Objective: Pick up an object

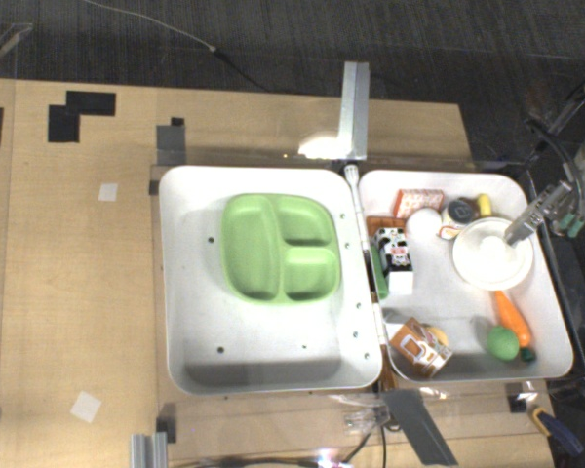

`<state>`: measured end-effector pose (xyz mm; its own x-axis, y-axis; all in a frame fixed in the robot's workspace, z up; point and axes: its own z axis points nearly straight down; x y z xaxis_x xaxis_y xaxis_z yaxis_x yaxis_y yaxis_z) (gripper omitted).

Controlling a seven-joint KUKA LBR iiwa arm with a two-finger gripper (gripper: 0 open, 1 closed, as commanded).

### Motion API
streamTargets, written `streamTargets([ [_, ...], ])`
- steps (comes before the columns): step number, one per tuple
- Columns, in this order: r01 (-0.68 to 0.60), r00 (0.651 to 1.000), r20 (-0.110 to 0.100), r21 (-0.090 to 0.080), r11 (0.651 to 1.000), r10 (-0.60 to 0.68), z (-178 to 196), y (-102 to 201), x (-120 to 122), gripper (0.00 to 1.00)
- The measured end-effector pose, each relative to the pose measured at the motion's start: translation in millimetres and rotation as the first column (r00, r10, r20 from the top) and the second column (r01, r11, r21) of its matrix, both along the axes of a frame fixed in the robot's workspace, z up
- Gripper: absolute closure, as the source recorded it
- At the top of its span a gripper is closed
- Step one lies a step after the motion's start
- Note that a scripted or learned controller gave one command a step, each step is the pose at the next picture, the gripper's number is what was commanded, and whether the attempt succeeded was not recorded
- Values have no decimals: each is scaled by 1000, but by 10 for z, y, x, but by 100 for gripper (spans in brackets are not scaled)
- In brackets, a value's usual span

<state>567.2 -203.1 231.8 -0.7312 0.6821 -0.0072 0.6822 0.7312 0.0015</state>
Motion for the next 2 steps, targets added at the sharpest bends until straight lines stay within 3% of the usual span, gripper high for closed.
streamTargets([
  [1,-5,1000,1,1,1000,5,1,29,13,0],
  [2,-165,986,6,-2,986,165,-1230,-20,-618,0],
])
